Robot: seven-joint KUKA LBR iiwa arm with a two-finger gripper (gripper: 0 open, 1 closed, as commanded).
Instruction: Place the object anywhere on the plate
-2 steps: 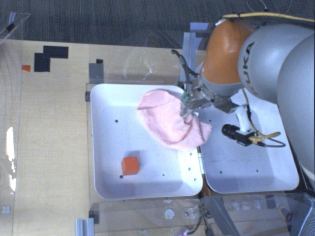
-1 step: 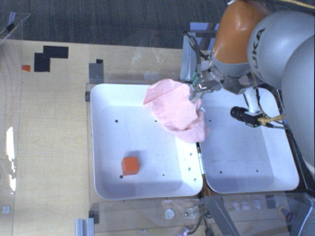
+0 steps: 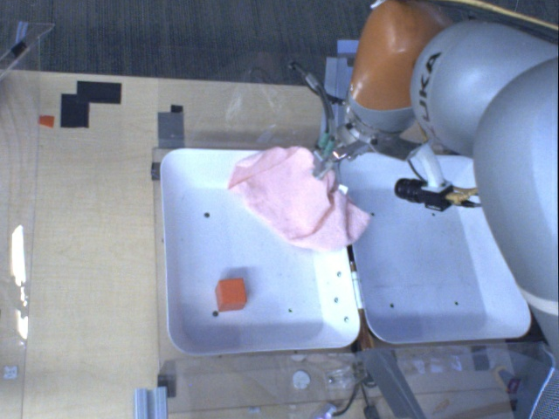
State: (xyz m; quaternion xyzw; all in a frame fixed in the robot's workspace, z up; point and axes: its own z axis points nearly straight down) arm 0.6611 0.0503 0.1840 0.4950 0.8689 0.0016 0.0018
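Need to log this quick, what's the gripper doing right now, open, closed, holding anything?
Gripper: down at the top edge of the pink cloth in the left bin; open or closed cannot be told.

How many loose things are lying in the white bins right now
2. A pink cloth lies at the left bin's far right, under the claw; an orange block sits near its front left. The cloth could hide something.

The big grey arm has letters on it. They read "UKA", running up its round side. No other words can be read.
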